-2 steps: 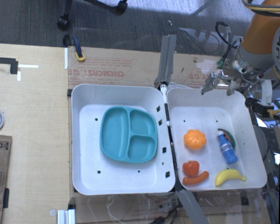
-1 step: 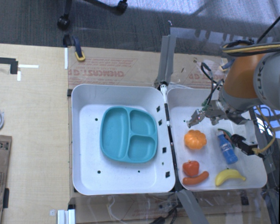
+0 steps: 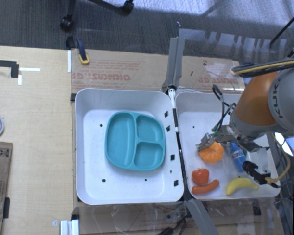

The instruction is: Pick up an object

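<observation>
Two white bins sit side by side: the left bin point(image 3: 83, 136) holds a teal divided plate point(image 3: 135, 140); in the right bin point(image 3: 188, 118) the gripper point(image 3: 207, 142) sits against a round orange fruit point(image 3: 211, 153), finger opening unclear, above a red pepper point(image 3: 200, 176), sausage point(image 3: 205, 187) and banana point(image 3: 241, 185)

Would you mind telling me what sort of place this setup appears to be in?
Most likely a robotics lab or test workcell. A grey and orange arm reaches over two white bins on a taped cardboard bench, toy food such as a banana serves as pick targets, and an office chair base stands on carpet behind.
</observation>
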Robot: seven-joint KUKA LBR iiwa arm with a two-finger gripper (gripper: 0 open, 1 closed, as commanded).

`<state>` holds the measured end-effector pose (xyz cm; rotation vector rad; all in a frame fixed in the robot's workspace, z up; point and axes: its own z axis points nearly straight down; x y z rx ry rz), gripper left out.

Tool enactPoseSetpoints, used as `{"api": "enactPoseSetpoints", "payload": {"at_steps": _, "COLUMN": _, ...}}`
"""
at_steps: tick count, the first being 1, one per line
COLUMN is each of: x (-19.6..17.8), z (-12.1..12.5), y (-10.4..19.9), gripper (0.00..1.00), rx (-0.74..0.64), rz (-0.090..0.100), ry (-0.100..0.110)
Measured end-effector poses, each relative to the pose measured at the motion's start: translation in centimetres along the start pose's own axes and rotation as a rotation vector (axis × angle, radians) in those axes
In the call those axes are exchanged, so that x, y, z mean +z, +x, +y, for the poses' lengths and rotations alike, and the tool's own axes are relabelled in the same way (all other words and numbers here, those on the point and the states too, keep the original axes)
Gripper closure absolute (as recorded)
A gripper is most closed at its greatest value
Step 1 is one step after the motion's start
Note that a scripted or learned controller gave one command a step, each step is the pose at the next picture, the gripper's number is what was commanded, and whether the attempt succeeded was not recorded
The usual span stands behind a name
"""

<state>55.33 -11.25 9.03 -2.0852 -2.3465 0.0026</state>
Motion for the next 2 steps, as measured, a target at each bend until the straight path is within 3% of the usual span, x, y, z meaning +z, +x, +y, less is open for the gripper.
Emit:
{"api": "enactPoseSetpoints", "payload": {"at_steps": 1, "x": -0.8, "z": 0.0, "y": -0.2, "gripper": 1.00, "rx": 0.004, "rz": -0.001, "ry": 0.000}}
{"api": "enactPoseSetpoints", "payload": {"at_steps": 2, "x": -10.1, "z": 8.4, "y": 3.1, "gripper": 1.00, "rx": -0.049, "rz": -0.002, "ry": -0.002}}
